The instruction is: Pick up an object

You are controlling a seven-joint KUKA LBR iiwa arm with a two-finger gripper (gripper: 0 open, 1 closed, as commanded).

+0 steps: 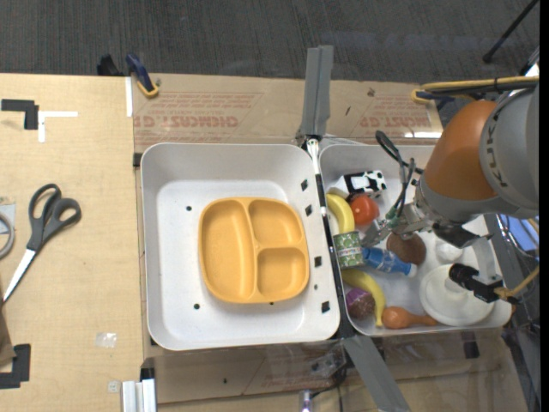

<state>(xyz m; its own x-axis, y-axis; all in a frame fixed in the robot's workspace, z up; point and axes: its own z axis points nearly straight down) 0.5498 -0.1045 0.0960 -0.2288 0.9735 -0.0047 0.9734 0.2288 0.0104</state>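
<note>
At right of frame, the grey-and-orange arm [480, 157] hangs over the crowded right bin [343, 157], its hand [401, 223] low among the objects.

Whether the hand is spread or pressed together cannot be told; nothing visibly sits between its fingers. Just beside it lie a brown rounded object [407, 248], a red tomato [364, 209], a blue bottle [386, 262] and a green can [348, 249]; a banana [340, 212] hugs the bin's left wall, and a white dish [446, 294] fills the lower right corner. The left bin [167, 230] holds an orange divided plate [254, 249] with open white floor around it. Scissors [41, 221] lie on the tabletop [69, 316] at far left.
</note>
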